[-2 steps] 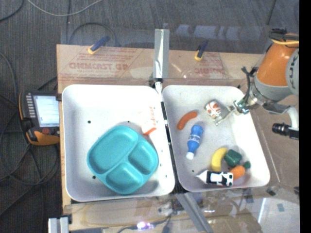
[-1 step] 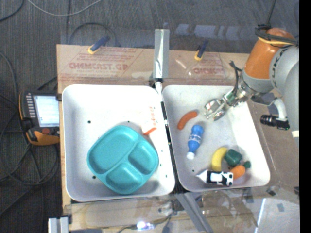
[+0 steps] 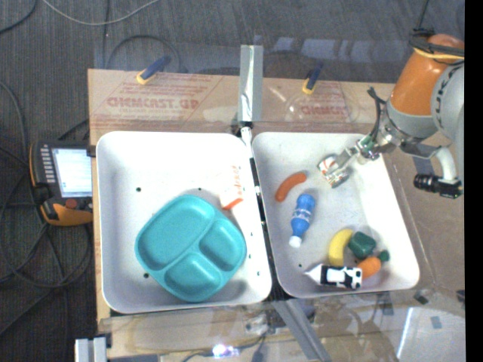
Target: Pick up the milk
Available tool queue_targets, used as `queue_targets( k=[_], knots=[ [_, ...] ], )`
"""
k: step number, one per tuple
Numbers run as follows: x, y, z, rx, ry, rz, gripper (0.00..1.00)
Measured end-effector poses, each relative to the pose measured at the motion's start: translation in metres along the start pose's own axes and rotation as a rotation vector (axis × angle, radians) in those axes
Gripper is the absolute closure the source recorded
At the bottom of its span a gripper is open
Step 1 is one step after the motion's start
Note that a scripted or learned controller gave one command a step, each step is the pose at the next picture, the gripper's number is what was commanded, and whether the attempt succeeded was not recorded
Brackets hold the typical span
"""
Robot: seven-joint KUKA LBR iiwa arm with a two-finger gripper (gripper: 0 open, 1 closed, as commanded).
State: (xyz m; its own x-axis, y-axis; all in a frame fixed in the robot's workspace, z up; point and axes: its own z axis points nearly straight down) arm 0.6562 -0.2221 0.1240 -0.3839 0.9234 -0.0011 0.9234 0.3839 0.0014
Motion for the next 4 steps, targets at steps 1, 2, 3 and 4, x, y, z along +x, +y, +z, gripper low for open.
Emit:
queue_targets(
  k=[1, 2, 3, 4],
  knots=[
    [0.012, -0.032, -0.007, 0.003, -0.001, -0.098, 0.0],
    [0.007, -0.015, 0.028, 0.002, -0.002, -0.206, 0.0],
    [0.007, -0.014, 0.019, 0.001, -0.002, -0.207, 1.0],
    [0.034, 0.029, -0.101, -0.001, -0.001, -0.196, 1.0]
  ],
)
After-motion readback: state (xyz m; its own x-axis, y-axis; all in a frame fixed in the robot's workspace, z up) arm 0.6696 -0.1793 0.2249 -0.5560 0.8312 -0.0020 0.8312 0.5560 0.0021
